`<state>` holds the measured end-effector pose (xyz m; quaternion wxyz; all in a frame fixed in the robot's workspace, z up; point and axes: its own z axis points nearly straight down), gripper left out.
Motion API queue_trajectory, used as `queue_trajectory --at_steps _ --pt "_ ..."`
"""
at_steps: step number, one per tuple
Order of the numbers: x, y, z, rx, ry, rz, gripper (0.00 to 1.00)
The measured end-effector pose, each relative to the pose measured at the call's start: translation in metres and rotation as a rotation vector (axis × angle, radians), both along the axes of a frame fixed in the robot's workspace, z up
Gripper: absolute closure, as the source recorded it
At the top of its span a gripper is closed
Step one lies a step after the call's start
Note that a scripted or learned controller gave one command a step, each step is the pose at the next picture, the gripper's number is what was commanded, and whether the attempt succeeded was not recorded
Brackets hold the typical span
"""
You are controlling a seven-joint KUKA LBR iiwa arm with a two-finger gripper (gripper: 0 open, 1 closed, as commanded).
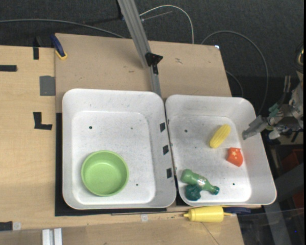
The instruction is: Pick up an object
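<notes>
**Arm at the right bin's edge**

On the table [117, 60], the left bin [112, 98] holds a green bowl [104, 173]. The right bin [209, 106] holds a green bottle [198, 181], corn cob [220, 136] and red piece [234, 156]. The gripper [252, 127] hovers at its right rim; I cannot tell its state.

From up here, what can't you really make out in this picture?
- The hand: small and blurred at the right bin's rim; its fingers' state is unreadable.
- The arm behind it: cut off by the right edge.
- The yellow bottle: whether it touches the bin's front wall is unclear.
</notes>
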<state>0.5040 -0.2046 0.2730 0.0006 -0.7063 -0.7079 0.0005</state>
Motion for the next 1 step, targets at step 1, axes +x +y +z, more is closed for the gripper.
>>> queue_trajectory --at_steps 1 --pt "0.0000 0.0000 0.0001 0.000 0.000 0.000 0.00"
